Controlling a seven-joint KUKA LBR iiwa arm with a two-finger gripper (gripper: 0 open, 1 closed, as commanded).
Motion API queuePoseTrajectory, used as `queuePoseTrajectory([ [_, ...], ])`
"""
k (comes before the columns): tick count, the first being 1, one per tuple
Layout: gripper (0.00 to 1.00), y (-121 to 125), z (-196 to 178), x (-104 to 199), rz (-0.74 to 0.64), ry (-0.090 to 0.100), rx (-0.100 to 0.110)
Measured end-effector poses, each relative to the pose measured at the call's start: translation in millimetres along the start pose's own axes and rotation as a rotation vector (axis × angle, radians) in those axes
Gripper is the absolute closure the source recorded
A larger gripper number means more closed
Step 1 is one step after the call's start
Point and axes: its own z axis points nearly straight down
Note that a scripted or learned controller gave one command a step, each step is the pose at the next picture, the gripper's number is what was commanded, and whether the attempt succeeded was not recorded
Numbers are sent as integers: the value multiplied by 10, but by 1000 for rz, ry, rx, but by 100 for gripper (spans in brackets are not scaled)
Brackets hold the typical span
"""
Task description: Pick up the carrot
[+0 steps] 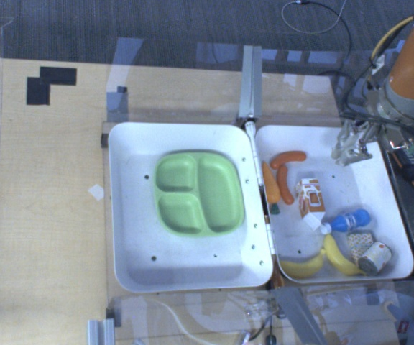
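Observation:
The carrot [269,183] is a slim orange stick with a dark green end, lying along the left wall of the right bin [401,214]. Just right of it lies a curved red-orange sausage [287,175]. My gripper [353,149] hangs over the bin's far right corner, well right of the carrot and apart from it. Its fingers stand open with nothing between them.
The right bin also holds a small carton [310,196], a blue bottle [351,221], a banana [316,261] and a patterned can [374,256] near the front. A green divided plate [196,192] sits in the left bin [131,214]. A metal divider [249,85] runs between the bins.

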Motion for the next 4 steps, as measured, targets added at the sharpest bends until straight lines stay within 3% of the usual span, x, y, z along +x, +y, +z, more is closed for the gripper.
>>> queuePoseTrajectory([
  [1,100,53,60,-240,-252,-1,0],
  [2,100,-418,-214,-299,-662,-2,1],
  [3,100,-396,-710,-134,-582,-2,0],
  [4,100,-428,-6,-287,-1018,1,-4],
])
